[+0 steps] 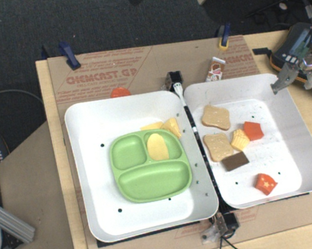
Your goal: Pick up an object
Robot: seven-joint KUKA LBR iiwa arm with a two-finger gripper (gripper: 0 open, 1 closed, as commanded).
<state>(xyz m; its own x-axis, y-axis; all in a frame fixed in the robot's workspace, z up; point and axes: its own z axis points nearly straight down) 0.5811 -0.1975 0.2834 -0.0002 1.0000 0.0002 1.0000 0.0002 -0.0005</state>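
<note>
The right bin (pixel 297 128) holds several toy foods: a bread slice (pixel 216 117), a second bread slice (pixel 218 145), a yellow ridged piece (pixel 240 139), an orange-red block (pixel 253 130), a brown bar (pixel 234 161) and a red piece (pixel 265 183). In the left bin (pixel 91 178), a green divided plate (pixel 149 166) carries a pale yellow piece (pixel 157 146) in its upper right compartment. A yellow wedge (pixel 171 126) lies against the plate's far edge. My gripper (pixel 283 80) hangs over the right bin's far right corner, well apart from all the foods.
A small red and white carton (pixel 215 69) stands on the cardboard behind the right bin. An orange disc (pixel 119 92) lies behind the left bin. Blue clamps (pixel 69 55) hold the board's far edge. Cables run at the front edge.
</note>
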